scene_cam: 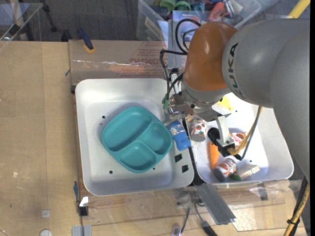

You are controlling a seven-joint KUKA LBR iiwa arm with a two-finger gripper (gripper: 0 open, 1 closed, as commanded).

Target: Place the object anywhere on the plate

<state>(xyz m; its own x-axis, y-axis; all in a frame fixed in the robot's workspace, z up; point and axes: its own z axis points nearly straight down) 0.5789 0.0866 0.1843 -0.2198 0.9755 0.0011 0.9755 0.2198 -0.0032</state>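
A teal divided plate (pixel 135 139) lies tilted in the left bin (pixel 91 132). My gripper (pixel 199 131) hangs low over the inner edge of the right bin (pixel 275 151), just right of the wall between the bins. Right under it sits a small white-and-red round item (pixel 199 130). A blue packet-like object (pixel 180 137) sits at the gripper's left side, over the dividing wall and close to the plate's right rim. Whether either item is held is hidden by the wrist.
The right bin also holds an orange stick-shaped item (pixel 214 156), a red-and-white ball-like item (pixel 226 167) and several small pieces near its front wall. A clear tub of toys (pixel 197 4) stands behind the bins. The grey arm (pixel 266 53) covers much of the right bin.
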